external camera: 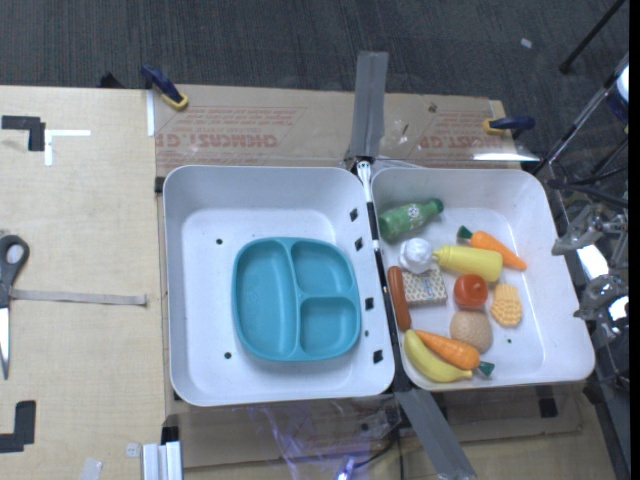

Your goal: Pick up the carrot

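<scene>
Wooden surface (80, 218), carrying two white bins side by side. Left bin (190, 268) taken up by a teal divided plate (297, 298). Right bin (535, 218) crowded with toy food, and holding two carrots, so a choice to make.

Upper carrot (490, 249) lying towards the bin's right wall, just beside a yellow bottle-shaped piece (468, 260) and probably touching it. Long axis slanted, green top up-left, tip down-right. Free on its right flank, with bare bin floor there.

Lower carrot (450, 348) lying near the front wall, resting across a banana (430, 363) and just below a brown roundish piece (470, 330). Long axis also slanted, tip up-left, green top down-right. Hemmed on both long sides.

Smaller items nearby: a green bottle (408, 218), a tomato (471, 290), a corn cob (507, 306), a sausage (399, 298).

Pincer state: cannot tell. With the arm reaching in from the right, probably nearer the upper carrot; best closed across the slant, not along it.
</scene>
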Controlling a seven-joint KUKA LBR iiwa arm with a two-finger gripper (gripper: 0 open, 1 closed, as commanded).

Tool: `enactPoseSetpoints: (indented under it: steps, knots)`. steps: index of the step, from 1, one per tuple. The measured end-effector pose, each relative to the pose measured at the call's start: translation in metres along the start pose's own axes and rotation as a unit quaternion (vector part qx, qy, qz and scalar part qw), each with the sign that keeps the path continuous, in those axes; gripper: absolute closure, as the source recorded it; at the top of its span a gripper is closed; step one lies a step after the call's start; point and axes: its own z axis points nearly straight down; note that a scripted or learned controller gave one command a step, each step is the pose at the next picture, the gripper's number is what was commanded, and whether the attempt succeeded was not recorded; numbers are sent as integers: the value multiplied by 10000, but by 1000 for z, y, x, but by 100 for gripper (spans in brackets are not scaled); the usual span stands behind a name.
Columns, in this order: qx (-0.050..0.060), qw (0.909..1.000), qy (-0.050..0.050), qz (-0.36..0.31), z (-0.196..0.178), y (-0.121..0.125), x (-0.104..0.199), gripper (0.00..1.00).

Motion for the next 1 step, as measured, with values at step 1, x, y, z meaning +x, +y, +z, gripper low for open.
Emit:
enactPoseSetpoints:
  steps: [1]
  knots:
    - [6,9995,-12,329,197,-21,-24,0]
